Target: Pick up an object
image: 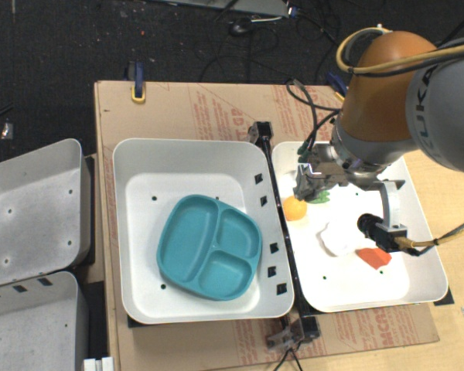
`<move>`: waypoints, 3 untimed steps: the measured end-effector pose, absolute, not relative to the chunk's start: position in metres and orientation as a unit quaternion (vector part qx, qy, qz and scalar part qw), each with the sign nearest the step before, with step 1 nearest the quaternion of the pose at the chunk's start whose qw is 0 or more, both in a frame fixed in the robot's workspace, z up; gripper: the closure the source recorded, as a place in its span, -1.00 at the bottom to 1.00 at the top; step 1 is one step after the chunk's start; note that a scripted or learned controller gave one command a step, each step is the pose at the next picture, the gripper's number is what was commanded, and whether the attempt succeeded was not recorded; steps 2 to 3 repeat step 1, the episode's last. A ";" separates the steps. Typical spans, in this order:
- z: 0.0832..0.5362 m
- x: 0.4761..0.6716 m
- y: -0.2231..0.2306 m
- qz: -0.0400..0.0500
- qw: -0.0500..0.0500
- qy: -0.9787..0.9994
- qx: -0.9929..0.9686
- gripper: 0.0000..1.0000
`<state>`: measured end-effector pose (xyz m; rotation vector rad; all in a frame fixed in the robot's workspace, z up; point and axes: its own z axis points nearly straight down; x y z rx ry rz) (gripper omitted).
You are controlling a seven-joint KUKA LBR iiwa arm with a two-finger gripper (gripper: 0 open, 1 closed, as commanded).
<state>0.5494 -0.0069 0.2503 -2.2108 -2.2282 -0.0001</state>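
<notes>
Orange object [295, 209] just below claw [312, 182]

- I see the bench [193, 107], a brown board, carrying two shallow white bins side by side, touching along a black divider.
- The left bin [131, 207] sits near the board's middle.
- The right bin [417, 284] reaches the board's right side.
- A blue-and-yellow clamp [138, 83] grips the board's far edge.
</notes>
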 end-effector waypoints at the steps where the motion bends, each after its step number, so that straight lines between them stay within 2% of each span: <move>1: 0.253 0.524 0.046 0.000 0.002 -0.710 -0.704 1.00; 3: 0.253 0.524 0.046 0.000 0.002 -0.710 -0.704 1.00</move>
